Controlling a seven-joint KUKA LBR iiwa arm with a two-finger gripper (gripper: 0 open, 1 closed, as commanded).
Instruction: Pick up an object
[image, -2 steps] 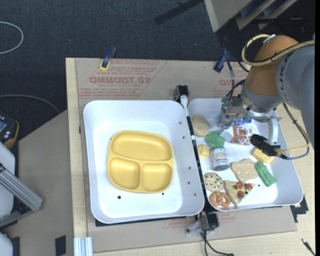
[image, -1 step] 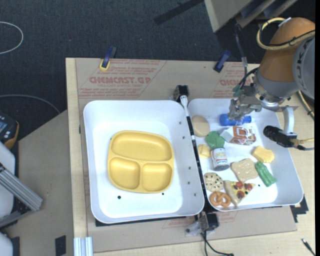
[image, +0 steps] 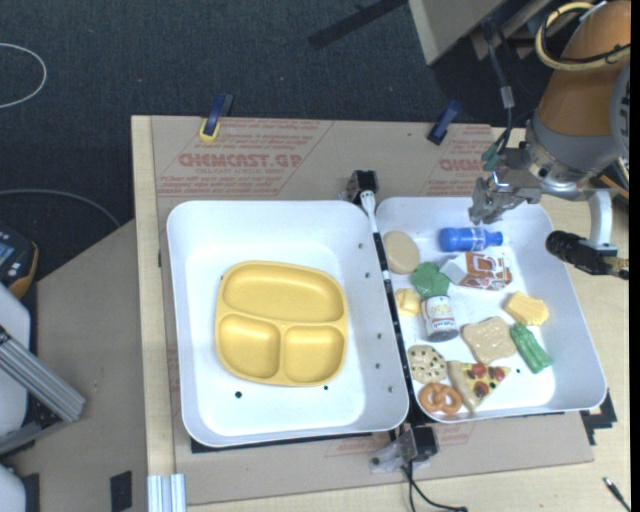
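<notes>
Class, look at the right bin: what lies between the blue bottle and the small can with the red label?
In the camera view, a green block lies between the blue bottle and the can.

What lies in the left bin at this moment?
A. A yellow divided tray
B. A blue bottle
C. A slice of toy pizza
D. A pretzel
A. The yellow divided tray sits alone in the left bin; the toy foods lie in the right bin.

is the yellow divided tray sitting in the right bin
No, the yellow divided tray lies in the left bin; the right bin holds small toy foods.
</notes>
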